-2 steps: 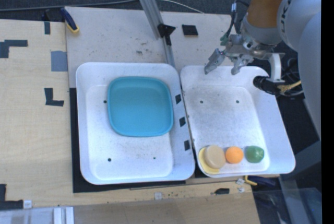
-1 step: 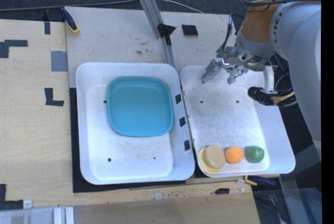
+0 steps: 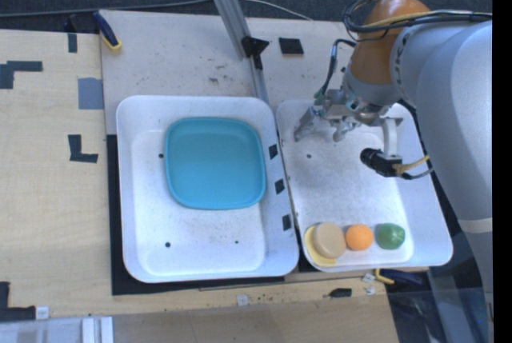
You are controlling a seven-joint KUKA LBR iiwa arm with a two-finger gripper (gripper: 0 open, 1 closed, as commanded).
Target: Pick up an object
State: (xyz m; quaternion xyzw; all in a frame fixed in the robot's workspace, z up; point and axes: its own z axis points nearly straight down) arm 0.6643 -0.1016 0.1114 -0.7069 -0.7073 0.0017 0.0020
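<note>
Two white bins are sitting side by side on a speckled bench, with a wooden surface running off to the view's left and dark cables trailing across the floor above. Left bin (image 3: 136,173) is carrying a blue plate (image 3: 214,162), lying flat near its middle. Right bin (image 3: 352,181) is holding three small things in a row along its near edge: a tan puck (image 3: 328,238) resting on something yellow, an orange ball (image 3: 359,237) just beside it, and a green ball (image 3: 390,235) at the row's right end.

Arm is reaching in from the right, orange band uppermost, and the gripper (image 3: 321,128) is hanging over the far end of the right bin, near the divide between the bins. Fingers are spread apart and pointing down and toward the view's left, with nothing showing between them (height above the bin floor is hard to read from this angle).

Relation that matters: all three candidates are lying toward the near edge from the jaws, well apart from them, with bare bin floor between. Tan puck is sitting most nearly in line below the gripper in the view; orange and green are stepping off to the right of that line. Balls have no long axis to align with; puck is round as well, so finger rotation is probably mattering little. Judgement: the coming move is calling for a travel along the bin toward the near edge before any descent, and the tight row is likely leaving little room for a finger between neighbours.
</note>
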